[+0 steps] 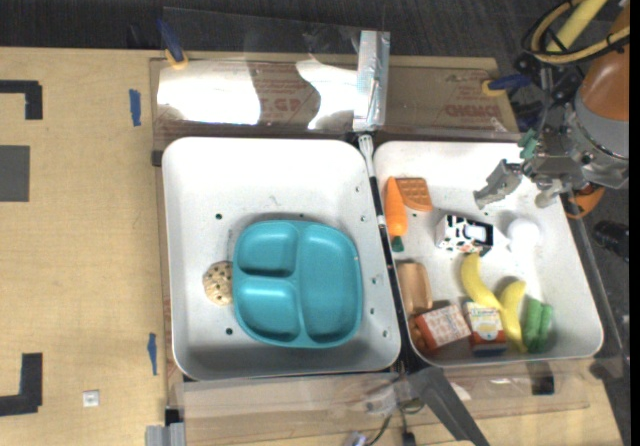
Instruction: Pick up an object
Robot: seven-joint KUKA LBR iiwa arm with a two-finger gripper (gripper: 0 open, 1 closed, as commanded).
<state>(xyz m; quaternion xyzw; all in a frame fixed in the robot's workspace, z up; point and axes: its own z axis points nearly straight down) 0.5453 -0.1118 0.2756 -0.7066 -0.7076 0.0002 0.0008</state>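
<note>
While tool (pixel 520 184) hovers, banana (pixel 476 276) nr carton (pixel 467 232).

arm (pixel 605 99) — grey metal body with an orange band above the wrist. yellow and black cables loop over its upper part. gripper (pixel 522 184) — pale grey metal, two slim fingers, boxy grey mount behind with small dark fittings and a blue-green spot on its side.

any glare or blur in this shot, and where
Camera view: strong glare on the clear panel behind the left bin; the right bin floor washes out near the pincer; overall soft focus, small items lack detail.
</note>
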